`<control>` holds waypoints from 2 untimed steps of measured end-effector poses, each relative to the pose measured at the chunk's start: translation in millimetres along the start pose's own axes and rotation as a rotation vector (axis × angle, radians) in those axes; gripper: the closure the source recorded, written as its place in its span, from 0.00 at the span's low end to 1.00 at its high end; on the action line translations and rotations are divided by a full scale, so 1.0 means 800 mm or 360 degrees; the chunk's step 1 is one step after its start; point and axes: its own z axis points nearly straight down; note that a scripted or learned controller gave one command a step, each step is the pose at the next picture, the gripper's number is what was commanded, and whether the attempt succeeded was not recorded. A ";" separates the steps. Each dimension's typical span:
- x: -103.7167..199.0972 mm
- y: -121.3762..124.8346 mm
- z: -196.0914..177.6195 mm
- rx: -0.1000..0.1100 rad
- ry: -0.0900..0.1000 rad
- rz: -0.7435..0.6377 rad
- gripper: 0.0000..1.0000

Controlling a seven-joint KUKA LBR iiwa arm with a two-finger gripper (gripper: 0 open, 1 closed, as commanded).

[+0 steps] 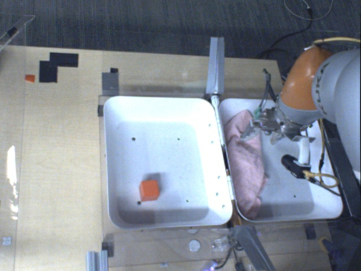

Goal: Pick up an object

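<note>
Two shallow white bins sit side by side on the bench (56,162), and each has one thing in it. The single pincer (255,126) hangs over the upper part of the right bin (299,205). It is carried by one grey arm (338,89) whose orange band (299,83) lies up and to the right of it. From this angle I cannot tell whether the pincer is released or clenched, nor whether it has hold of anything.

One pink cloth (248,162) lies crumpled along the right bin's left wall. Its upper edge is right at the pincer's tip, though contact is too close to call, and the rest of it trails away below and slightly left of the pincer. One orange cube (149,190) sits in the left bin (169,117), well apart from the pincer. It is far to the pincer's left and lower in the view, beyond the wall between the bins.

Far to the pincer's upper left, on the bare bench, are one black stepped shape (55,66) and one small orange-red square (30,78) just beside it.
</note>
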 end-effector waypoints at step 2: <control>-0.042 -0.018 0.009 -0.0016 -0.0007 -0.0659 0.00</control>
